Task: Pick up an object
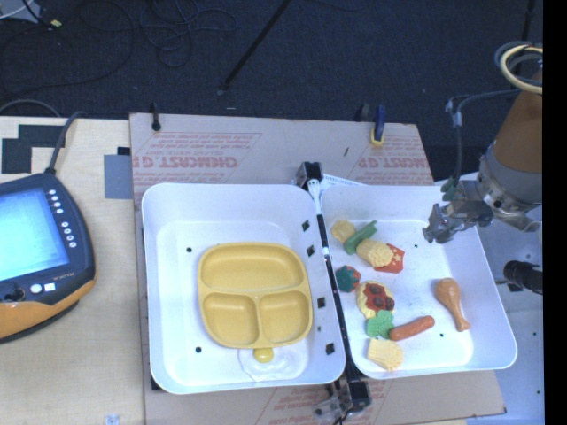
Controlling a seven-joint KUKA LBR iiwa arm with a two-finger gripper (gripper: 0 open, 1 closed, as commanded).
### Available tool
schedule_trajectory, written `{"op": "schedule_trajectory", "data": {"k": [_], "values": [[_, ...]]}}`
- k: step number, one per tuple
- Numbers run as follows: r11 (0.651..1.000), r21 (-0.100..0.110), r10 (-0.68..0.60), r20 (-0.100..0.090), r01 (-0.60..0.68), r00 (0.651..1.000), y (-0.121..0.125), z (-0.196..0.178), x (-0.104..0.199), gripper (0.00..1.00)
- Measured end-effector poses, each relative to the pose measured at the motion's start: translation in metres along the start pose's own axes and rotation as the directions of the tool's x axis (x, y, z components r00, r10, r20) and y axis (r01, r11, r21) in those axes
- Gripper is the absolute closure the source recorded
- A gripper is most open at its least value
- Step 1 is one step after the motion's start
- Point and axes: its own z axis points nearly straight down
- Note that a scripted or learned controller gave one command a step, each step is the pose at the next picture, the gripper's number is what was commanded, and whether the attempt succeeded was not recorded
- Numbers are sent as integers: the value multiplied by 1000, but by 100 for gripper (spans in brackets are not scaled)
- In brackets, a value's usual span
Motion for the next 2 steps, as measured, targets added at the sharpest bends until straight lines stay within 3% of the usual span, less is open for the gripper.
{"op": "schedule_trajectory", "data": {"k": [1, 2], "values": [[1000, 1, -1, 0, 1, 1000, -43, -71, 44, 100], [1000, -15, -5, 2, 5, 1000, -66, -235, 78, 100]]}}
